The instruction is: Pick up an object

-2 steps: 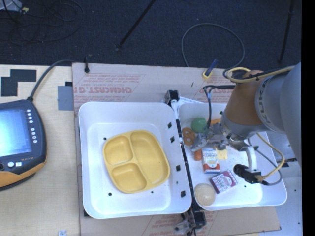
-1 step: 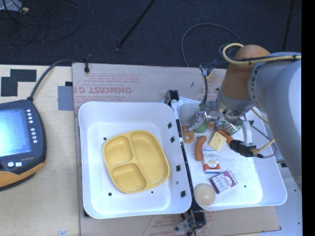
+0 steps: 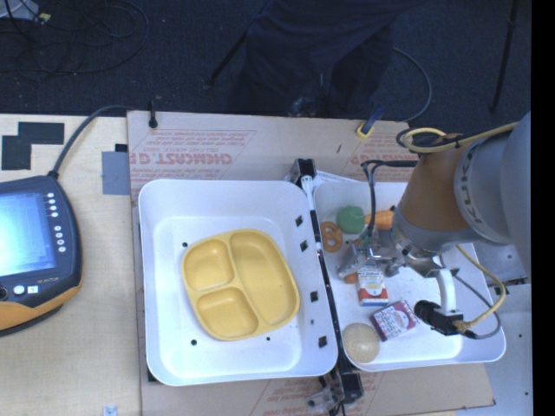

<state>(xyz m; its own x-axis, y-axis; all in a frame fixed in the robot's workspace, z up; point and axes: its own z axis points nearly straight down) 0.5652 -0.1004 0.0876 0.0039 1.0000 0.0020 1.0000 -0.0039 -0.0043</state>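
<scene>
Hard to say whether the gripper is wide or narrow; nothing seen held. Nearest, a beige ball and a red packet, with a small red-and-white carton just under the tool. Likely trouble: crowding, so a neighbour gets nudged or two get pinched together. Farther back, a green ball by the right bin's rim. Little free room there; more in the left bin around the yellow tray.
</scene>
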